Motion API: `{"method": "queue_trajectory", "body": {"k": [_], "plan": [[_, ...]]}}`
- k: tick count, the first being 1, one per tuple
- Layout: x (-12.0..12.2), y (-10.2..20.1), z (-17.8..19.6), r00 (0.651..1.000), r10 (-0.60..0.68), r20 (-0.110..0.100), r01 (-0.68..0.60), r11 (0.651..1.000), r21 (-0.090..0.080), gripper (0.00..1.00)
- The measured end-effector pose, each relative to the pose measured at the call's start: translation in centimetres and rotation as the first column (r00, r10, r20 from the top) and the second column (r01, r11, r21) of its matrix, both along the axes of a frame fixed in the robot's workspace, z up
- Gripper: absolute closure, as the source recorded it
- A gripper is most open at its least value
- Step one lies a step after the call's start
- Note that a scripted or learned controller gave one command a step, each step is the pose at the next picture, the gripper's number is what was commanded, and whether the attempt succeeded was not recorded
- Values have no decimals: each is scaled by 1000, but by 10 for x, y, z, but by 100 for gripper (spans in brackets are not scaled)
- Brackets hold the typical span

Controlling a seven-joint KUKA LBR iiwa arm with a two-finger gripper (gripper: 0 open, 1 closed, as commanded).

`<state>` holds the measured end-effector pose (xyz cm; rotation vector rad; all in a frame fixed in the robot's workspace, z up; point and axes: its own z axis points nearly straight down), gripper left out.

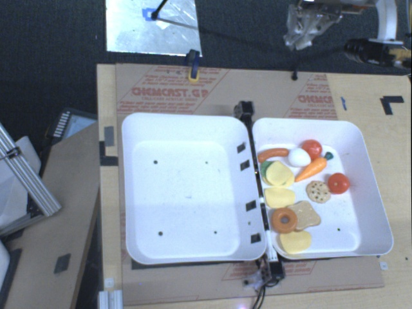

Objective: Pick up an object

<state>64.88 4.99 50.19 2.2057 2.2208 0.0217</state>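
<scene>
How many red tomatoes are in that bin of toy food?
2. One tomato sits near the back of the right bin, beside the white egg. The other tomato lies further right, next to the cookie. None seems hidden.

The robot's end effector point(304, 36) hangs at the top right of the camera view, raised high above the far edge of the table and pointing downward. Its pale grey wrist housing tilts in from the right, partly cropped by the frame's top edge. Nothing shows between its tips.
</scene>
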Motion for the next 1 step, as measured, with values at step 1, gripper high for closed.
{"method": "queue_trajectory", "body": {"k": [1], "plan": [[21,26,35,1000,-1,-12,1,1000,-2,100]]}}
